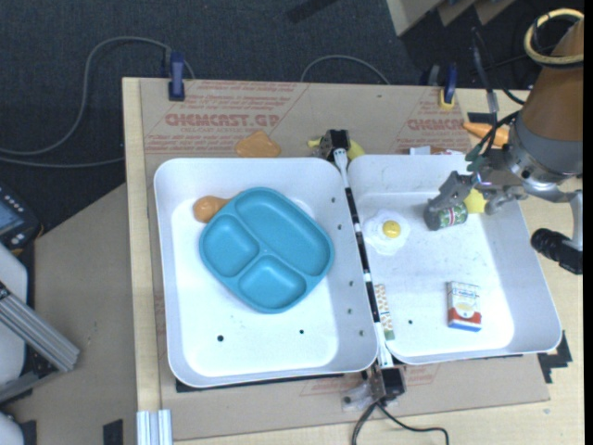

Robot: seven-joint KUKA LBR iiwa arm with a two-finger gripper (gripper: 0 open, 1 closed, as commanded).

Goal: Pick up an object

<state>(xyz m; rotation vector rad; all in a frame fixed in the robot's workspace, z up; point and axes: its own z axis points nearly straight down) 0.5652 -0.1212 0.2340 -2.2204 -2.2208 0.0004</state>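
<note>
red print reading "chemcast gp" runs across the brown cardboard sheet (278, 109) under both bins. in the right white plastic bin (519, 295), the grey two-finger gripper (456, 200) sits over a small green-labelled can (448, 215) near the far wall; whether it is open or gripping the can i cannot tell. a fried-egg toy (386, 231) lies beside it, a small red-and-white printed carton (464, 305) nearer. the left white bin (185, 323) holds a glossy blue three-compartment tray (266, 248) and an orange rounded piece (208, 209).
</note>
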